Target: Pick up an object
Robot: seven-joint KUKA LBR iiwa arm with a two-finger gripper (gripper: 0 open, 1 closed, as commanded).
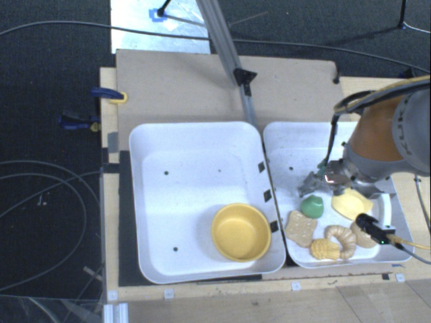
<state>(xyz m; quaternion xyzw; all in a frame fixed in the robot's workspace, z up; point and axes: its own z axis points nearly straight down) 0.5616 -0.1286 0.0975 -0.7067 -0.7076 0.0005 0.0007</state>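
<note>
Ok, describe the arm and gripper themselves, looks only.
The arm is grey with a broad orange band above the wrist. Black and yellow cables loop over it. The gripper is grey metal, with a small light glowing at its base.

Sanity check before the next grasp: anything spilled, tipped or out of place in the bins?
Nothing stands out. The yellow plastic bowl sits upright in the left white bin; the green round toy and tan food pieces lie inside the right white bin.
</note>
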